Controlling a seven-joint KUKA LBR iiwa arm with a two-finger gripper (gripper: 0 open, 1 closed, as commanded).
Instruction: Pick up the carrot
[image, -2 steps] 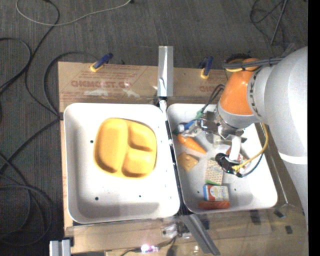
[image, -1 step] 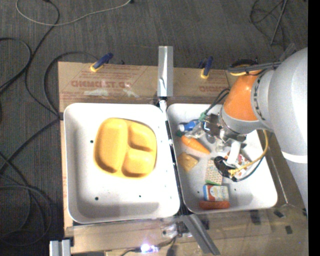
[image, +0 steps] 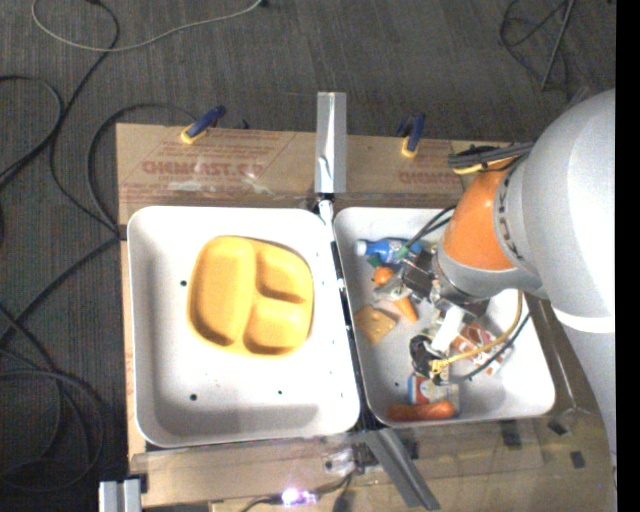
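Observation:
An orange tapered piece (image: 405, 307), which looks like the carrot, lies in the right bin (image: 520, 395) left of centre. It sits between a tan bread slice (image: 375, 323) and the arm's wrist. My gripper (image: 412, 272) hangs low over the bin's back-left part, just above and behind this orange piece, and its tips are lost among dark parts. A second small orange thing (image: 383, 276) sits right beside the gripper on its left. Nothing can be seen held.
A blue-and-white bottle (image: 385, 247) lies at the right bin's back left. A reddish-orange sausage-shaped thing (image: 422, 410) rests against the front wall, and a red-and-white packet (image: 482, 347) lies under the wrist. The left bin (image: 160, 390) holds a yellow divided plate (image: 253, 295).

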